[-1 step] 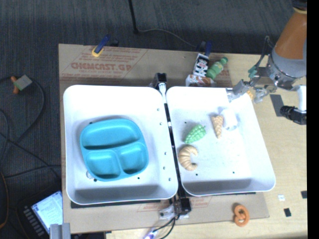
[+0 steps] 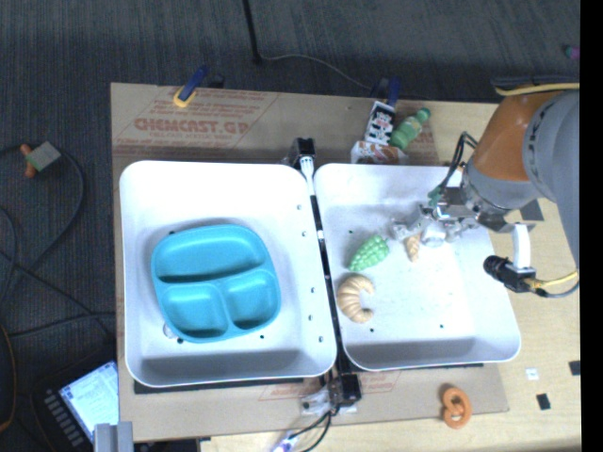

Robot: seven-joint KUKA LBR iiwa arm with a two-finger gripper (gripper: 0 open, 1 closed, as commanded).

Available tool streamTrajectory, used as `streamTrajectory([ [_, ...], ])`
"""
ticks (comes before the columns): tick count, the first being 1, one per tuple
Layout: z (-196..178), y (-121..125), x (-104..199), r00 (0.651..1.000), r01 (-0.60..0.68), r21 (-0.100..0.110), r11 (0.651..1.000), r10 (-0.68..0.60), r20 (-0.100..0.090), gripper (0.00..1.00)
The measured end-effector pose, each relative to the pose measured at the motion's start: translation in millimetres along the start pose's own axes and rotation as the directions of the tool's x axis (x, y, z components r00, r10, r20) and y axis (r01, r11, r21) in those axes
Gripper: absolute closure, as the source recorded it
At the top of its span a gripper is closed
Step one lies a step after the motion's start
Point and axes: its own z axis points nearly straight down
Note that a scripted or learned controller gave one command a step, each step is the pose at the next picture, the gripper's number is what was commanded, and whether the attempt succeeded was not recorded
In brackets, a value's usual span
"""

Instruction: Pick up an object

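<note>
Two white bins (image 2: pixel 320 252) sit on brown board; the right one holds a green toy (image 2: pixel 369 251) and croissant (image 2: pixel 356 296). Gripper (image 2: pixel 419 234) hangs low over a small tan piece (image 2: pixel 413 247), mostly hidden; its jaw opening cannot be told.

Left bin (image 2: pixel 141 252): blue divided tray (image 2: pixel 215 282) is held.
Right bin (image 2: pixel 471 337): green toy (image 2: pixel 369 251) and croissant (image 2: pixel 356 296) are contained.
Gripper (image 2: pixel 421 233): lowered into right bin.

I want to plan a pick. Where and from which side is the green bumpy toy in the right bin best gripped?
Probably across the narrow width of the green bumpy toy, near its middle, coming straight down from above. It lies flat and long on the floor of the right bin, running diagonally, with bare floor along both long sides. The croissant-shaped toy lies close below, so avoid that end.
</note>
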Motion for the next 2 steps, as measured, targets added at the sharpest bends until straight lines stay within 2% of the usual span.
streamTrajectory([
  [1, 10, 10, 61, 1.000, 0.000, -0.018, 1.000, 0.000, 0.008, 0.00],
  [2, -1, 10, 59, 1.000, -0.001, -0.021, 1.000, 0.001, 0.011, 1.00],
])
